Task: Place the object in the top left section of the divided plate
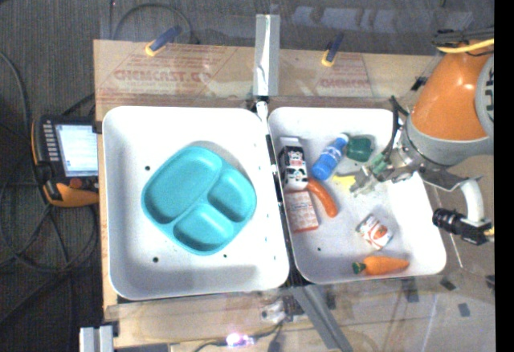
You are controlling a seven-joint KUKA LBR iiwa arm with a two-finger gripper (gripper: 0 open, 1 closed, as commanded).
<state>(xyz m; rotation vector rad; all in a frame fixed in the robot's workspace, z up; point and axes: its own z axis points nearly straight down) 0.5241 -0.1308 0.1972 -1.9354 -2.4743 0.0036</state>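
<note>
Gripper (368,178) low in right bin (426,262), over yellow object (345,180); finger state cannot be told. Blue bottle (329,157) just left of gripper, sausage (323,198) lower left. Divided plate (199,198) far left, in left bin (120,262).

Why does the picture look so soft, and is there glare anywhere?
Camera view: soft overall, small labels unreadable; the white bins look bright and washed out; the blue plate throws a faint shadow at its upper edge; the tool is blurred, its shape hard to make out.
</note>
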